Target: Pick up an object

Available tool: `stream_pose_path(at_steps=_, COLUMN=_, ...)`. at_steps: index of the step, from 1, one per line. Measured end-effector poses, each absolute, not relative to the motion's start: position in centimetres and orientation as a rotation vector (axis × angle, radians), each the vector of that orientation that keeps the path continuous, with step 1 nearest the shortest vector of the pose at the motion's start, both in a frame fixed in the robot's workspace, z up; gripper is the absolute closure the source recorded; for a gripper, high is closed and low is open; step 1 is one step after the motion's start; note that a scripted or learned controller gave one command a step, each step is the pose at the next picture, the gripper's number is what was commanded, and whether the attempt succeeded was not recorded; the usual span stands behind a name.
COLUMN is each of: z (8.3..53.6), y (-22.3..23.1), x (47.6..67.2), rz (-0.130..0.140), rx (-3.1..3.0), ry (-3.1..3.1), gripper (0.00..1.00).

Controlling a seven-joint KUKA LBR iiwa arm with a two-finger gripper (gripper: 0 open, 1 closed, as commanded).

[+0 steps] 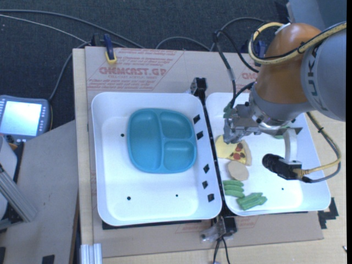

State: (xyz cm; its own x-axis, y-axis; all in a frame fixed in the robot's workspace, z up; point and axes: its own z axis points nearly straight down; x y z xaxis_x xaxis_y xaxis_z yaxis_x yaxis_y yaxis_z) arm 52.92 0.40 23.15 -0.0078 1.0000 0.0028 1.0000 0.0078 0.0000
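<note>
My gripper (pixel 234 135) hangs low over the left part of the right bin (pixel 313 147), directly above a toy pizza slice (pixel 241 153) with red dots. A yellow piece (pixel 221 148) lies against the slice on its left, partly under the gripper. Just in front of them sits a beige round disc (pixel 238 171). Two green pea pods (pixel 233 187) (pixel 251 201) lie near the bin's front left corner. Nothing is visibly held.
The left bin (pixel 110 191) holds a blue divided plate (pixel 161 140) near its back. A black divider with clips (pixel 204 147) runs between the bins. The arm's grey and orange body (pixel 286 65) covers the back of the right bin.
</note>
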Motion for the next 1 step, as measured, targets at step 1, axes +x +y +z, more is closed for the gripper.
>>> stream_pose_path(at_steps=1, z=23.36, y=6.01, x=54.37, rz=-0.004, rx=-2.213, ry=-2.229, gripper=1.00)
